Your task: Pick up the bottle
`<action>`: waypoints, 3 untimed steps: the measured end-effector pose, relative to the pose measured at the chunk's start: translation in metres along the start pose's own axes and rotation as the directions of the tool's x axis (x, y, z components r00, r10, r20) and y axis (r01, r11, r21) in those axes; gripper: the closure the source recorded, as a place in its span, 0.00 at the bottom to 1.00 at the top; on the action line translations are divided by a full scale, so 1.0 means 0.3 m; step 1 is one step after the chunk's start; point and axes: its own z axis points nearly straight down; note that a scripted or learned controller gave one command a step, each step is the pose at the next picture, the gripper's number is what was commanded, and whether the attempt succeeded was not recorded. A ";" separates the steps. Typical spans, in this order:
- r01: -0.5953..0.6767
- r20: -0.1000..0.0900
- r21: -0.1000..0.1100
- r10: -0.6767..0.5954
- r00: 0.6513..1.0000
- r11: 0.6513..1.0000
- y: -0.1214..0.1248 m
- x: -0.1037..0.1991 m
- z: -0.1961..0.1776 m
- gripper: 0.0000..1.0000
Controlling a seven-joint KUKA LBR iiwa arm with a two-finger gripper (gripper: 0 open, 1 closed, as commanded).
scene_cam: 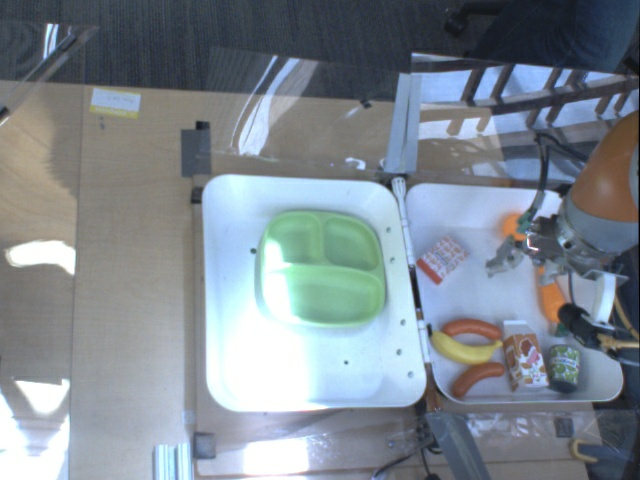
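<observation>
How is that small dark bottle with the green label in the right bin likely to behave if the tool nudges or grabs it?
The bottle looks short and rounded, so it may roll or slip out of a loose pinch. It sits in the right bin corner beside the carton, so a nudge would likely wedge it rather than send it far. It is probably light and rigid.

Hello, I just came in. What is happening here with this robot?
The grey and orange arm reaches from the right over the right bin. Its gripper hovers above bare bin floor and holds nothing. The bottle stands untouched in the near right corner, beside a small carton, two sausages and a banana. The left bin holds a green divided plate.
</observation>
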 end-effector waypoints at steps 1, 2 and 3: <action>-0.116 0.000 -0.005 0.116 0.993 0.993 0.234 -0.007 0.162 0.00; -0.106 0.004 -0.009 0.106 0.994 0.994 0.240 -0.004 0.122 1.00; -0.105 0.003 -0.010 0.105 0.994 0.994 0.241 -0.001 0.120 0.00</action>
